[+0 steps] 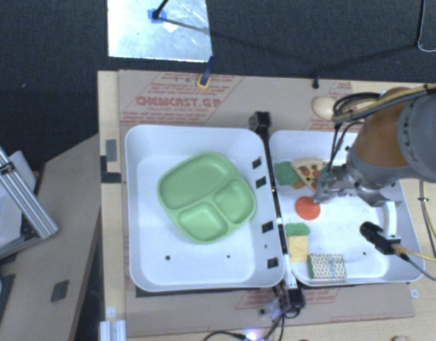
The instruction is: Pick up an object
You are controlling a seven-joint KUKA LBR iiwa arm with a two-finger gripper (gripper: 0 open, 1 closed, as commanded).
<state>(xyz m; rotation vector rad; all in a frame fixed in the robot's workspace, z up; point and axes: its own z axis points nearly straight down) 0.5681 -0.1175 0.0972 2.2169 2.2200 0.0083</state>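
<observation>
Cardboard sheet (182, 99) printed "CHEMCAST GP" under 2 bins, hand (319, 192) over red disc (307, 208); grip unclear

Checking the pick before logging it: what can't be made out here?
- Gripper fingers: too small and blurred above the red disc to judge grasp.
- Pizza slice: right end hidden behind the gripper.
- Arm: cut off by the right edge.

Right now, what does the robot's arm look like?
The arm is fat, round and grey, with an orange band above the wrist. Thin cables loop over it. Its small grey metal gripper sits at the end.
</observation>
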